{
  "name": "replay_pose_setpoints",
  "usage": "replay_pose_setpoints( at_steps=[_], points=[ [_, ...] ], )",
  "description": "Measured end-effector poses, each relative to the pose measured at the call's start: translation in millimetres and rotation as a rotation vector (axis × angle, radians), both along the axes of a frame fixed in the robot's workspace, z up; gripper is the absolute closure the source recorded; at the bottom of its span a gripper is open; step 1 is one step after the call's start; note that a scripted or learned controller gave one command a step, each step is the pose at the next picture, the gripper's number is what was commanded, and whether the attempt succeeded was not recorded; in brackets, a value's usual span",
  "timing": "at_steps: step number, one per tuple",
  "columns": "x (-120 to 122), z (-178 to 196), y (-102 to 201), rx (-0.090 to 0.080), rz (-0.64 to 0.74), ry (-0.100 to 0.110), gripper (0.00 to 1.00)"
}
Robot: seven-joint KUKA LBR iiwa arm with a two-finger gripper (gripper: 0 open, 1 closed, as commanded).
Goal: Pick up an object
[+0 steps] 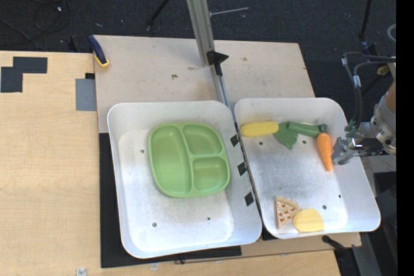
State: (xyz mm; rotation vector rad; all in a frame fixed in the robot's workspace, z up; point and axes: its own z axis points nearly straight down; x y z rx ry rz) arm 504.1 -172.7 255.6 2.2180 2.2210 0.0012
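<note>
Since the tool hangs right at the right bin's edge, just beside the carrot, it could clip the rim or nudge the carrot away. Can't tell if it's clenched or released; nothing visibly held.

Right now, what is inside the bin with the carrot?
The right bin holds a carrot, corn, a green toy, a pizza slice and a yellow lump. Anything under them is hidden.

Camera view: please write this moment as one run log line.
gripper: at right bin's right rim, beside carrot | holding: nothing seen | left bin: green plate
</note>
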Motion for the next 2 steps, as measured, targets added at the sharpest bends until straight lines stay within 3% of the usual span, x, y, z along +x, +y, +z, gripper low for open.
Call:
replay_pose_setpoints(
  at_steps=[2],
  points=[
    [1,-24,116,0.004,0.004,0.007,1.0]
  ],
)
